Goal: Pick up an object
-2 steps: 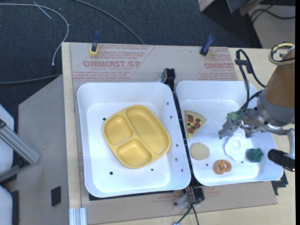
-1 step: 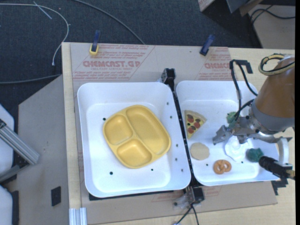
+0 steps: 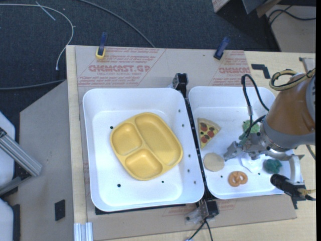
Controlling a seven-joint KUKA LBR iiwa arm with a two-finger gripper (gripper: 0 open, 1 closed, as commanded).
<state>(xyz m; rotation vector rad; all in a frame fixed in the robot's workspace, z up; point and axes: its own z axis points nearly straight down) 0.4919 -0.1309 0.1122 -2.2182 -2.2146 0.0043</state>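
The right bin [image 3: 220, 98] holds several toy foods. A pizza slice [image 3: 207, 131] lies near its left wall, a tan round disc [image 3: 214, 161] below it, and a pretzel [image 3: 237, 178] near the front wall. A green leafy piece [image 3: 250, 128] lies just above the wrist, and a teal piece [image 3: 273, 165] below it. My gripper [image 3: 244, 152] hangs low over the bin's middle, between the disc and the teal piece, right of the pizza slice. The wrist and orange band [image 3: 293, 109] cover the bin's right part.
The left bin [image 3: 95, 134] holds a yellow three-compartment plate [image 3: 146, 144] at its centre. A black clamp [image 3: 180, 81] sits at the back between the bins. Black cables [image 3: 249, 97] run along the arm. Blue clips [image 3: 102, 39] stand on the bench's far edge.
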